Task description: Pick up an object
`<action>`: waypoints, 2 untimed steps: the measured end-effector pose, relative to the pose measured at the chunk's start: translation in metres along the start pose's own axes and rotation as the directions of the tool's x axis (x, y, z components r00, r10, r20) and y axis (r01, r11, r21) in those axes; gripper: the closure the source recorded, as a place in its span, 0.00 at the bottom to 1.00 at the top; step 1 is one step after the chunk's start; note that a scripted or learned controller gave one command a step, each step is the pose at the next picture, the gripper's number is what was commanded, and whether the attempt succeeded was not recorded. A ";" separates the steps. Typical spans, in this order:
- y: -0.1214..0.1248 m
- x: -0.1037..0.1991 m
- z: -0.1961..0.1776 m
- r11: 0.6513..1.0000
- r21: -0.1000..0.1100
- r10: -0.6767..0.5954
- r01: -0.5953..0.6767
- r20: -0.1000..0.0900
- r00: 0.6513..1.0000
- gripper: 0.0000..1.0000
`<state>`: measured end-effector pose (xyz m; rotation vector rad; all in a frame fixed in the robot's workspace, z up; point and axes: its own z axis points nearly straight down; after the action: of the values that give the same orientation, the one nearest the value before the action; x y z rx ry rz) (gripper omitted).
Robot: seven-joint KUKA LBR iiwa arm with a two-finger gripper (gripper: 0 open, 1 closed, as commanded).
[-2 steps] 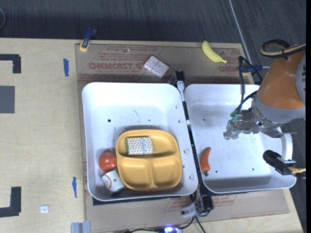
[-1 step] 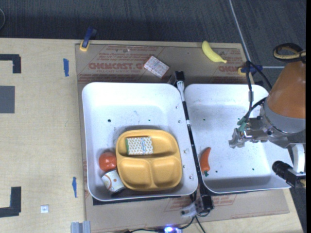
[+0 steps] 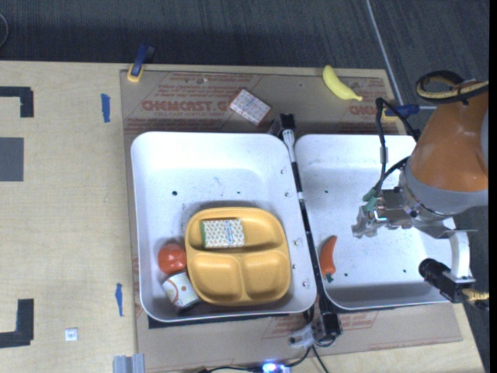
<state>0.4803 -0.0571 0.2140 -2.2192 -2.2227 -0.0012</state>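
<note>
Red and slim, the chili pepper [image 3: 328, 256] lay in the right bin [image 3: 351, 158] just below and left of the pincer [image 3: 366, 220], close against that bin's left wall and apart from the tool. Whether the pincer was open or closed could not be told (it was small and partly lost in its own hardware). Nothing appeared held. The pepper looked light, smooth and probably a hollow plastic toy, so slippery on its curved skin; a hold across its thicker middle seemed safest, though the nearby wall left little room. Farther left, the yellow tray [image 3: 237, 274] sat in the other bin [image 3: 155, 208].
</note>
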 end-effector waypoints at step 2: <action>-0.001 0.006 -0.011 1.000 0.001 0.002 -0.002 0.000 1.000 1.00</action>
<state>0.4795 -0.0514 0.2249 -2.2205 -2.2207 0.0005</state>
